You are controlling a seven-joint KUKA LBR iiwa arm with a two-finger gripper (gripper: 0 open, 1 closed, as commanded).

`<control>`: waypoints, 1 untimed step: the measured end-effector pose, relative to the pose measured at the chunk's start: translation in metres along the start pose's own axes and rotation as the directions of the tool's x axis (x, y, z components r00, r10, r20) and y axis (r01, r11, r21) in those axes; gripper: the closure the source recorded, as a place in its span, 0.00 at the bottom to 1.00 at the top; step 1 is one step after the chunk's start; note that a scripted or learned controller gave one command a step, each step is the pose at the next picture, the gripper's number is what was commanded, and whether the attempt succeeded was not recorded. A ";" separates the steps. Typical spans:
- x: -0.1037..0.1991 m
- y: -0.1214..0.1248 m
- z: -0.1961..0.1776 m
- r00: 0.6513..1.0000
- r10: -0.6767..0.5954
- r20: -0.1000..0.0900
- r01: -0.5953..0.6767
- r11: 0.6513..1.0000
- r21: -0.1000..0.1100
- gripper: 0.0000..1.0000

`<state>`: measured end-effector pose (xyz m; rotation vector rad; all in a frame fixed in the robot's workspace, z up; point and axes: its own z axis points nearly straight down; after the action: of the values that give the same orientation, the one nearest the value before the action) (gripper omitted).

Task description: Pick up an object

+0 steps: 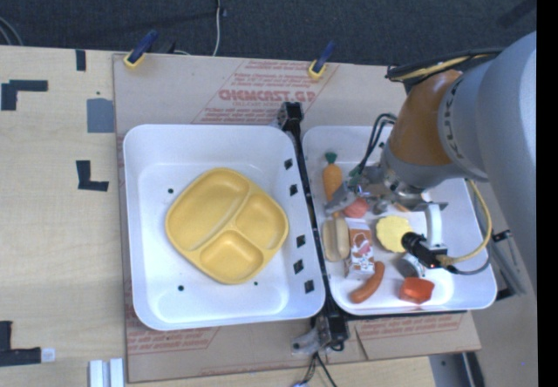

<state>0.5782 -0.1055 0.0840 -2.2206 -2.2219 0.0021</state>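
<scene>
My gripper [359, 195] is low in the right bin [466, 294], under the orange-banded wrist, which covers most of it. Right at the gripper's tip lies a small pink-red item [356, 208], touching or nearly touching it. A carrot [332, 178] lies just to the gripper's left. A yellow rounded piece [391, 233] sits below the gripper. Further toward the front are a hot dog bun [336, 238], a red-and-white packet [360, 255], a sausage [367, 282] and a red block [417, 290].
The left bin [144, 202] holds a yellow divided plate [227, 224]. A black divider strip [301, 202] runs between the bins. Cables loop from the wrist over the right bin's right side [475, 241]. Two clamps [139, 50] [322, 58] pin the cardboard at the back.
</scene>
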 end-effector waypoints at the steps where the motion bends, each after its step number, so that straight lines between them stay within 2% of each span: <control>1: 0.012 0.057 0.001 1.000 -0.003 0.000 0.003 1.000 -0.002 0.00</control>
<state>0.6349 -0.0930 0.0830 -2.2177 -2.2264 -0.0004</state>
